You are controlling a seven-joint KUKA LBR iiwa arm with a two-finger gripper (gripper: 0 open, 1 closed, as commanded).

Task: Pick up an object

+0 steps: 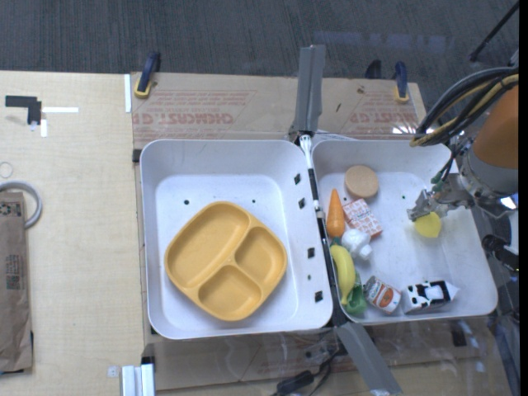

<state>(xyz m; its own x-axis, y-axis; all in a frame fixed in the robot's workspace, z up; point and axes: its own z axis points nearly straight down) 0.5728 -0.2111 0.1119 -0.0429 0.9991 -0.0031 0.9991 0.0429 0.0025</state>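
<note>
A robotics lab. A pale wood bench stands on dark grey carpet, with cardboard clamped to it by blue and yellow clamps. Two white bins sit side by side, one holding a yellow tray, the other toy food. A grey and orange arm with bundled cables reaches in.

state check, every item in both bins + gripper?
divided yellow plate: flat, left bin
carrot: lying by divider
banana: lying
round wooden disc: flat
milk carton: on its side
yellow lemon: on floor, at gripper tip
</note>
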